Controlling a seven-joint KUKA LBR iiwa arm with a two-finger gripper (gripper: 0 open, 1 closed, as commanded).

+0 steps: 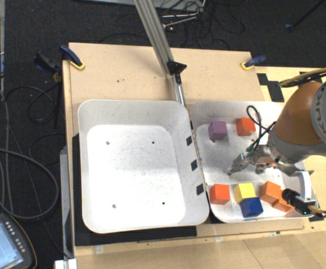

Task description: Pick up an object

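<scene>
The gripper (pixel 240 166) hovers mid right bin (pixel 207 111), fingers spread and holding nothing, so it must drop onto the yellow cube (pixel 244 191) at its six o'clock

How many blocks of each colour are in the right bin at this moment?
Orange blocks: 3, at the top, at the lower left, and at the lower right
Purple block: 1
Yellow block: 1
Blue block: 1
Total: 6
</scene>
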